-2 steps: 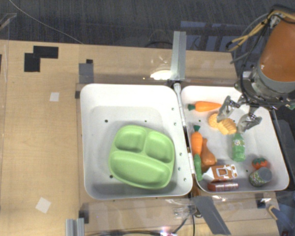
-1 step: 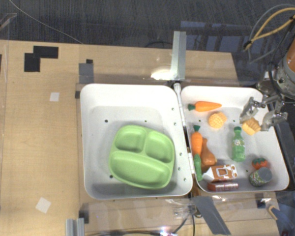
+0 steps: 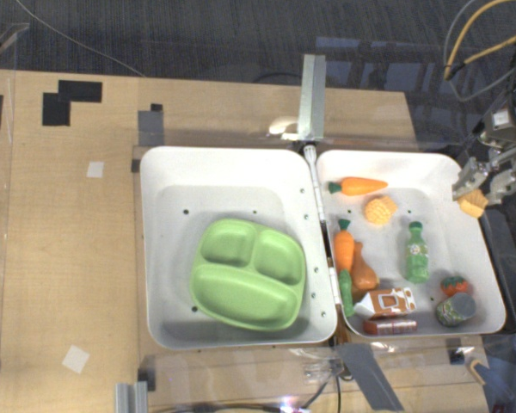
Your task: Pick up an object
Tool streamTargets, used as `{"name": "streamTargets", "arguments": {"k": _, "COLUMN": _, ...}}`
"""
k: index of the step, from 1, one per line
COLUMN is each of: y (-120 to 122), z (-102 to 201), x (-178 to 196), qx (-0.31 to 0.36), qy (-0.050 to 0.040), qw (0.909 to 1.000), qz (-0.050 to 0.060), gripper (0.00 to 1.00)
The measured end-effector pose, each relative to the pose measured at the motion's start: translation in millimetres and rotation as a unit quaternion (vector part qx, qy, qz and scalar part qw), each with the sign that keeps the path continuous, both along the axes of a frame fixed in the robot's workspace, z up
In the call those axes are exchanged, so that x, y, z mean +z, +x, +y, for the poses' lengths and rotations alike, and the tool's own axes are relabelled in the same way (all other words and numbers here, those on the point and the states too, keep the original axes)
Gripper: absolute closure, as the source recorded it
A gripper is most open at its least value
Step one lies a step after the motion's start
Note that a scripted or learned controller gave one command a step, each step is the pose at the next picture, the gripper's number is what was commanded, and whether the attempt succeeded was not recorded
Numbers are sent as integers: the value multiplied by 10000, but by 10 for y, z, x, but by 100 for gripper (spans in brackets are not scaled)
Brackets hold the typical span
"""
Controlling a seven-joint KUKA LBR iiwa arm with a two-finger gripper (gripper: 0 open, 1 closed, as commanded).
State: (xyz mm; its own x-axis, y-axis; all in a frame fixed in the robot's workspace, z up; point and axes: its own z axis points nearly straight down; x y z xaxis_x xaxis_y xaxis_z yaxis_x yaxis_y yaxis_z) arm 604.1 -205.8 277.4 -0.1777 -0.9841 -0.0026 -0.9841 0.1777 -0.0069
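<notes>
Gripper (image 3: 480,186) at far right rim of right bin (image 3: 430,163), pinching small yellow-orange block (image 3: 473,203). Block hangs just over rim edge, above bin.

Risk: grip looks thin, only top of block caught. Block may slip and drop outside bin.

Block is stubby, no clear long side. Cannot tell which way it points.

Left bin (image 3: 155,256) has green tray (image 3: 248,274).
</notes>
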Motion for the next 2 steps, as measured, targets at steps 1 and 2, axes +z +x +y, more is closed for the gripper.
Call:
{"name": "streamTargets", "arguments": {"k": 1, "y": 569, "z": 547, "x": 179, "qx": -69, "qy": 15, "qw": 10000, "qz": -19, "gripper": 100}}
{"name": "streamTargets", "arguments": {"k": 2, "y": -313, "z": 531, "x": 104, "qx": -14, "qy": -4, "qw": 10000, "qz": -1, "gripper": 100}}
